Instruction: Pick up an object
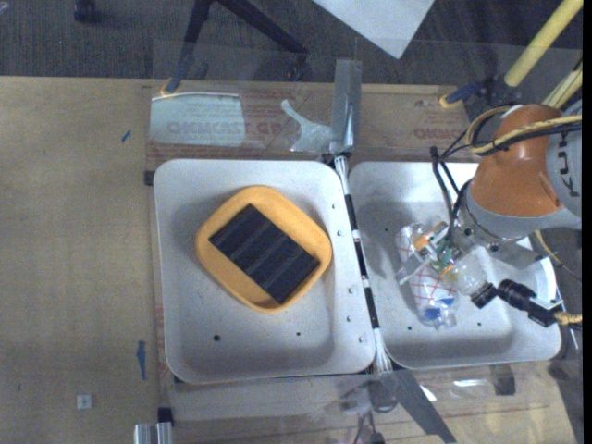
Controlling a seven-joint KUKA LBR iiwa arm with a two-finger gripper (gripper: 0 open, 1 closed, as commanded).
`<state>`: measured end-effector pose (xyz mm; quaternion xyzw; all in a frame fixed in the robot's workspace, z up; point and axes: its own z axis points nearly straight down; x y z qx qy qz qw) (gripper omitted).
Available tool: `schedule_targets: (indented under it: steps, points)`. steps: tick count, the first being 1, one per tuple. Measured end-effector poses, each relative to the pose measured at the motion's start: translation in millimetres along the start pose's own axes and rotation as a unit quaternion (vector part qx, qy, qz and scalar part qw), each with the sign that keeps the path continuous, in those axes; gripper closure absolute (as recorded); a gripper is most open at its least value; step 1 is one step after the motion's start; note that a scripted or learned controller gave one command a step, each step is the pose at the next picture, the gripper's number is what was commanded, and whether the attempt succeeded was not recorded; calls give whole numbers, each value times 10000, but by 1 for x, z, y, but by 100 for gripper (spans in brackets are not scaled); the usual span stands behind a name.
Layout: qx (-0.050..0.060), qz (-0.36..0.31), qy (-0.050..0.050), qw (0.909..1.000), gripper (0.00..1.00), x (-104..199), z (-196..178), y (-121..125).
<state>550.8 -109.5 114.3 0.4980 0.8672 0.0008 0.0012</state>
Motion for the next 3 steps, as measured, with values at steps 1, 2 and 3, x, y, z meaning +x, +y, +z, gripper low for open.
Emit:
schedule_targets:
  steps: [1,2,3]
  points:
    - [-78,371,-60,9993,0,-4,17,7]
    - [-93,392,-71,9992,100,-6,7,6]
    - [2,-495,-5,9988,100,-18,-90,89]
